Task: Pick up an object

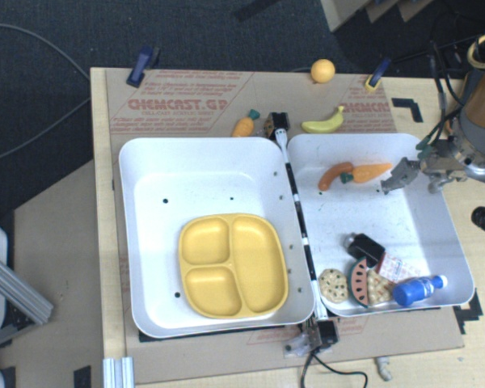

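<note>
Leftward, a yellow tray [232, 263] fills one bin [145, 176]; whether the end effector [400, 176] is clenched is unclear.

Carrot [369, 171]: orange, lying flat, green end touching the sausage, far part of the right bin.
Sausage [335, 175]: reddish-orange, lying slanted.
Black block [364, 248]: near the bin's front.
Cracker [333, 284], watermelon slice [360, 282], wrapped packet [389, 270], blue bottle [418, 289]: clustered at the front edge.
</note>
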Robot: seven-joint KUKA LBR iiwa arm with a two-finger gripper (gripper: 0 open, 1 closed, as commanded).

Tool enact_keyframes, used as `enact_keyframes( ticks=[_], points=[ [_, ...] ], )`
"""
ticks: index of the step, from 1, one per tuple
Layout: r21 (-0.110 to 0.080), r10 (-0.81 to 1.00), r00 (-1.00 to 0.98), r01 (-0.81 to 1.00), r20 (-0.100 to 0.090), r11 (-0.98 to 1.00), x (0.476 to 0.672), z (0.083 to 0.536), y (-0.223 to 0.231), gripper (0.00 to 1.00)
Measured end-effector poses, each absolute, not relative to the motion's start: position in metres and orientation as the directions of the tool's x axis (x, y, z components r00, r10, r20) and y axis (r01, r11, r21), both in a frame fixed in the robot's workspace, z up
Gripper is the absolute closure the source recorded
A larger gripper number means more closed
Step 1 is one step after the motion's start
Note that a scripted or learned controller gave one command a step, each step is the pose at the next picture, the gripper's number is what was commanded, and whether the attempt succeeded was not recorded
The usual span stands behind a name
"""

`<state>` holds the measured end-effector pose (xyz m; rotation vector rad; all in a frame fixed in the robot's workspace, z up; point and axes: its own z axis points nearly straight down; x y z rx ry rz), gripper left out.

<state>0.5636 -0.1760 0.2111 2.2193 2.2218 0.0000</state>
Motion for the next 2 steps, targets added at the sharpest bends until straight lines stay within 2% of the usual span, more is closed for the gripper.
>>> enact_keyframes(
  ticks=[1,2],
  points=[
    [-0.003,1.000,0.000,1.000,0.001,0.000,0.528,0.119,-0.158,0.00],
    [-0.002,1.000,0.000,1.000,0.000,0.000,0.493,0.084,-0.124,0.00]
  ],
)
